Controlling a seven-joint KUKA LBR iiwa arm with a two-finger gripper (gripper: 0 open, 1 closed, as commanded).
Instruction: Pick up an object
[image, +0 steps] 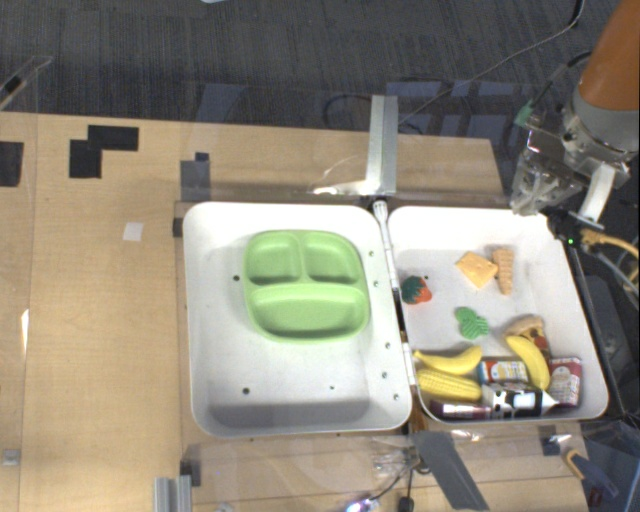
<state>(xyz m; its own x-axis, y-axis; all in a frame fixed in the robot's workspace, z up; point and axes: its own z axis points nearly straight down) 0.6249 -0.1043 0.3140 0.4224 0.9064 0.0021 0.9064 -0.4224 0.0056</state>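
Hovering above the right bin's (580, 300) far right corner, the gripper (535, 190) grips nothing; whether its fingers are apart is unclear. Bananas (450, 362) line the near edge.

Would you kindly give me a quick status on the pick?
Gripper above right bin's far rim, nothing visibly held. Toy food untouched in bin. Green plate in left bin.

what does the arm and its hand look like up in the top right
The arm shows an orange band above a grey wrist section. Below it the hand is pale grey metal with a boxy white part beside it. Dark cables trail by the arm and down the right side.
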